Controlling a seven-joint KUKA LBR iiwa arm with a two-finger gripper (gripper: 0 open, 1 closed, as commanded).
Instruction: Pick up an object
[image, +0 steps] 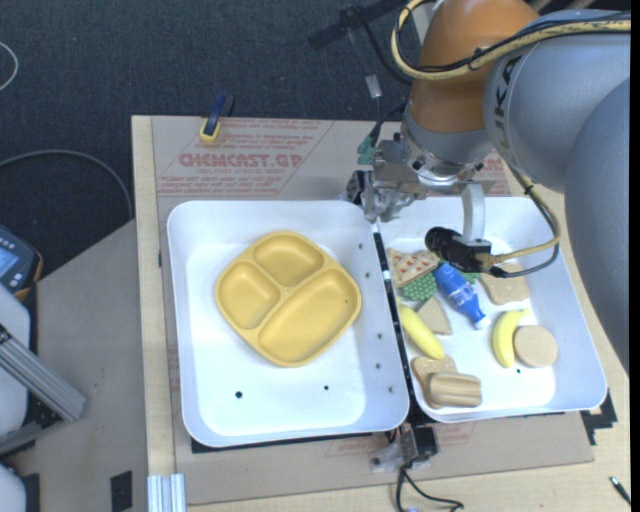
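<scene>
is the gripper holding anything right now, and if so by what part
Nothing shows between its fingers. The gripper is at the far edge between the two bins, away from the toy food.

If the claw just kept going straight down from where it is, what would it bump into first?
Probably the rim where the two bins meet, at the far end. The claw hangs right above it, though depth is hard to judge. The toy food lies slightly to the right.

A divided plate (288, 297) lies in the left bin (200, 400). Toy foods (470, 320) crowd the right bin (580, 385). The claw (383, 203) hangs over their shared rear edge.

The grey arm (560, 110) reaches in from the right, its wrist (440, 150) pointing steeply down.
</scene>
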